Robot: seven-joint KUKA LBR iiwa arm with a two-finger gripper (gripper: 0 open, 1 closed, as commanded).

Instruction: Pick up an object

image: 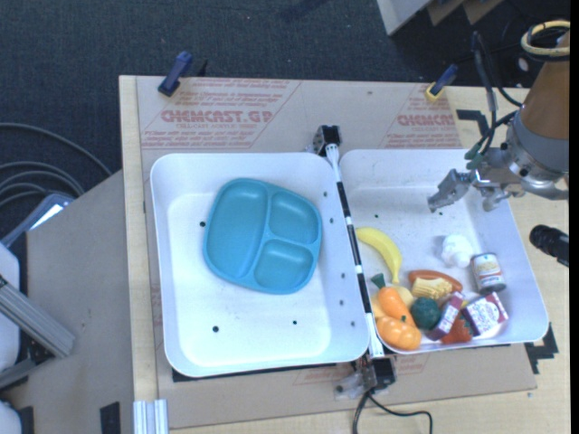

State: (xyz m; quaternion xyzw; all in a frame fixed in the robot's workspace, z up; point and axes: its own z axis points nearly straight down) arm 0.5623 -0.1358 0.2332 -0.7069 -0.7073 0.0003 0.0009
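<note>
White bins sit side by side. The gripper (pixel 469 190) hovers, fingers spread and holding nothing, over the right bin's (pixel 398 172) bare upper half. The toy banana (pixel 384 250) lies below-left, apart from the pile; descending centred across its curve should work best.

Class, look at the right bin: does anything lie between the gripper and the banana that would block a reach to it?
Nothing visible does. The gripper hangs over the upper part of the right bin, and only bare white floor lies between it and the banana. The other toy food is piled beyond the banana, toward the bin's near corner.
</note>
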